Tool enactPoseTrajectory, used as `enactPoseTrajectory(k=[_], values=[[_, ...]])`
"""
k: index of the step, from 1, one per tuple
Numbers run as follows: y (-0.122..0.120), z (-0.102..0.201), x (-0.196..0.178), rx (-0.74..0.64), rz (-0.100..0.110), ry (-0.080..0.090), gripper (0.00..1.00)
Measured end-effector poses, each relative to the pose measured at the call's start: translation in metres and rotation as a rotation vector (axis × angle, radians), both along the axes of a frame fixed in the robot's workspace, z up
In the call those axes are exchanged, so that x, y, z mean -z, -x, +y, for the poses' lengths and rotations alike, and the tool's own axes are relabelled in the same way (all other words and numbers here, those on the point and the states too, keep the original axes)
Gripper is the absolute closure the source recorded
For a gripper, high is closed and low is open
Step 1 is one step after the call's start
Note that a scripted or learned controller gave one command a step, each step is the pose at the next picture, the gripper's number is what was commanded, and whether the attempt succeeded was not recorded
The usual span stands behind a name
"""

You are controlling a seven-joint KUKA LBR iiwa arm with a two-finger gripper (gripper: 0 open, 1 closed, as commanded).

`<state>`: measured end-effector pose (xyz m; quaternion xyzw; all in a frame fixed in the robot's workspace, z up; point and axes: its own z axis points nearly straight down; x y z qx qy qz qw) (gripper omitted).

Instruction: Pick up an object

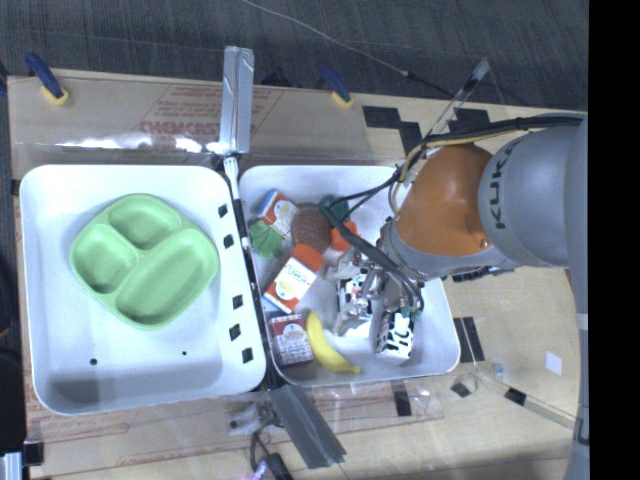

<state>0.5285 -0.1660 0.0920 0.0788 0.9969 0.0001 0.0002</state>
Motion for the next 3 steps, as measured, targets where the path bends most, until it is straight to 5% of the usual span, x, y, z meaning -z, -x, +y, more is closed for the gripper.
enactPoseTrajectory(k=[1, 2, 3], values=[[-0.033, 0.069, -0.001, 0.053, -0.003, 0.000, 0.00], [-0.034, 0.070, -0.011, 0.046, -0.003, 0.001, 1.00], [-0.085, 0.081, -0.102, 0.304, -0.004, 0.001, 1.00]])
